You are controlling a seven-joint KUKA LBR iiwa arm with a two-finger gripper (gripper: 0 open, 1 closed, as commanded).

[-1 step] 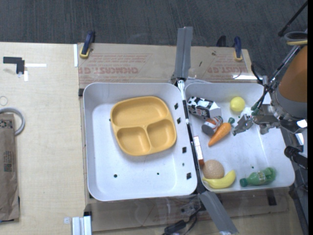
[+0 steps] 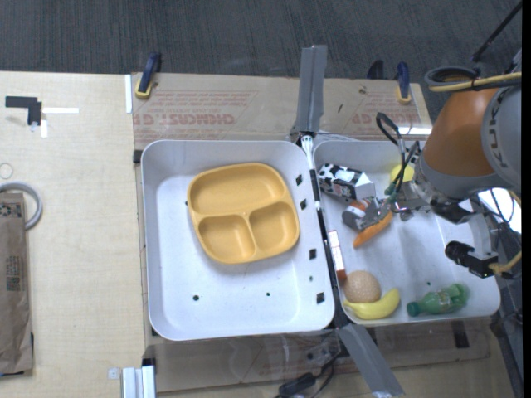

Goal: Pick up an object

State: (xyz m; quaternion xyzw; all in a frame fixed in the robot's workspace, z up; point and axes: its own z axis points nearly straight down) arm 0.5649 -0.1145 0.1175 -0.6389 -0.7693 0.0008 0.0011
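Observation:
My gripper [image 2: 375, 211] reaches down into the right bin [image 2: 431, 247] from the right, under the orange band of the arm [image 2: 461, 135]. Its tip sits right at an orange carrot [image 2: 371, 231] and a small grey and red object [image 2: 355, 215]. A black and white carton [image 2: 343, 179] lies just left of it. Near the bin's front edge lie a tan round ball [image 2: 362, 286], a yellow banana [image 2: 372, 306] and a green bottle [image 2: 437, 300]. A yellow item [image 2: 401, 173] peeks out behind the wrist.
The left bin [image 2: 166, 255] holds a yellow divided plate [image 2: 243, 211]. A grey divider bar [image 2: 311, 89] runs between the bins at the back. Cables and a black clamp [image 2: 470, 259] hang at the right bin's right side. A brown paper bag [image 2: 12, 272] lies far left.

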